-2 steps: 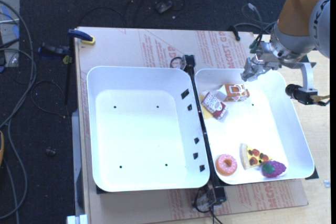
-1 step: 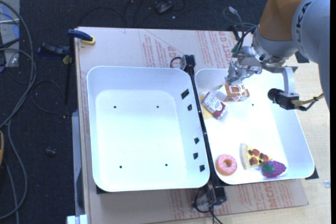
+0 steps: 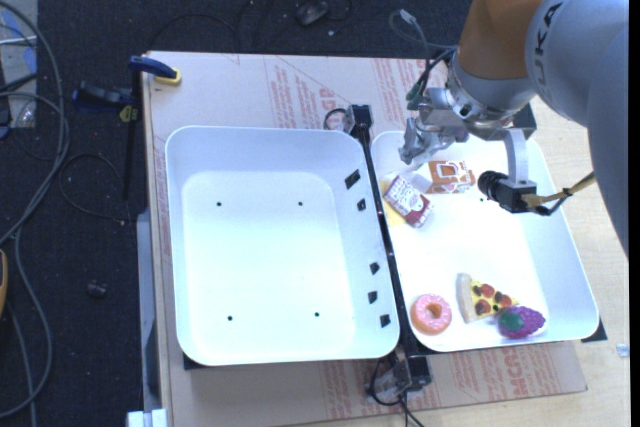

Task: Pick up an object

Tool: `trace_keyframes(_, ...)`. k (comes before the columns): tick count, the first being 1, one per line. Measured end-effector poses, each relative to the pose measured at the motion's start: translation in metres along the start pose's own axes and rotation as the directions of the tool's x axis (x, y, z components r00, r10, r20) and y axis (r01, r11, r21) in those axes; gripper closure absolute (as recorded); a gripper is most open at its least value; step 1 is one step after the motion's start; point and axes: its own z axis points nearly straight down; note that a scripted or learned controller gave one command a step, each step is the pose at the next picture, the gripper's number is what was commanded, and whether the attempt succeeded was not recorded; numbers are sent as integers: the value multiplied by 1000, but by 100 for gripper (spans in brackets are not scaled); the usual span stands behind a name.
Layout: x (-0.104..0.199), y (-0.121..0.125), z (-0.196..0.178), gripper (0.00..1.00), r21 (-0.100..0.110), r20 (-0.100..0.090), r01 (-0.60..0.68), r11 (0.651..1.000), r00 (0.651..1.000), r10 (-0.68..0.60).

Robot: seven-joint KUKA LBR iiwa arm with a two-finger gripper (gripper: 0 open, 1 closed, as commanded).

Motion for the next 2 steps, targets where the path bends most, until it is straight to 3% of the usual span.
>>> trace_keyframes(1,56,-4,-9,100,1,0,0,1000,1000,0)
trace_keyframes(2,109,-26,-13,100,2,0,0,1000,1000,0)
